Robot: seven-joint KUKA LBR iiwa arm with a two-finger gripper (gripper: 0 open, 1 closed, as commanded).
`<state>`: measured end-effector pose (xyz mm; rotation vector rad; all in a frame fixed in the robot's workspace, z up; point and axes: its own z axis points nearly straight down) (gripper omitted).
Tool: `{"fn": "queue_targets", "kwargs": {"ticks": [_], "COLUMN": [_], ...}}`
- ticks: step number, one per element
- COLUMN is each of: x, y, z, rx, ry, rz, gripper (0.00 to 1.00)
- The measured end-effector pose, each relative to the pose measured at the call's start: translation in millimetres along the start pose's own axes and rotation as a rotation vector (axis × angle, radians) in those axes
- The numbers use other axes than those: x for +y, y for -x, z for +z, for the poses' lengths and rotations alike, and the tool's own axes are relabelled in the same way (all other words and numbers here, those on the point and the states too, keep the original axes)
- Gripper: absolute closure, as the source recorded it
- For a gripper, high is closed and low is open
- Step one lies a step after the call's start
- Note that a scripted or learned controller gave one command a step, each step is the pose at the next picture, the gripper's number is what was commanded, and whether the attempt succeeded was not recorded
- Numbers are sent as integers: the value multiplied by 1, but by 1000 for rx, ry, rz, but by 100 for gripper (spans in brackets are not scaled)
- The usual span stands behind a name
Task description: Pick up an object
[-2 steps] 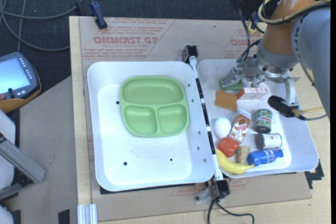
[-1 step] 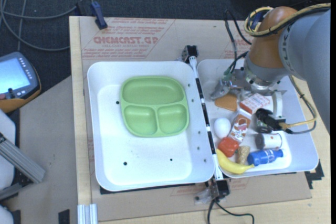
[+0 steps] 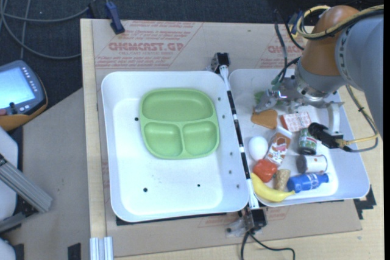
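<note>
The right bin (image 3: pixel 239 89) holds several small items. Among them are a brown wedge (image 3: pixel 265 119), a white egg (image 3: pixel 258 146), a red and white carton (image 3: pixel 280 148), a red pepper (image 3: pixel 265 168), a yellow banana (image 3: pixel 269 192), a blue bottle (image 3: pixel 308 181), a white can (image 3: pixel 314 162) and a red-patterned packet (image 3: pixel 297 122). My gripper (image 3: pixel 275 94) hangs low over the bin's far left part, just above the brown wedge, beside a small green item (image 3: pixel 261 96). The wrist hides its tips.
In the left bin (image 3: pixel 122 149) lies a green three-compartment tray (image 3: pixel 179 122). A black clamp (image 3: pixel 220 60) sits at the far end of the wall between the bins. The arm's orange band (image 3: pixel 326 30) and cables rise over the right bin's far corner.
</note>
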<state>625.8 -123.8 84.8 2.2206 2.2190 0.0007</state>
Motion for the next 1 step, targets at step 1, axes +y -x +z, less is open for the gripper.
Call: {"fn": "queue_targets", "kwargs": {"ticks": [1], "x": [-37], "y": [-27], "z": [0], "rx": [2], "ry": [-2], "rz": [-1], "gripper": [0]}}
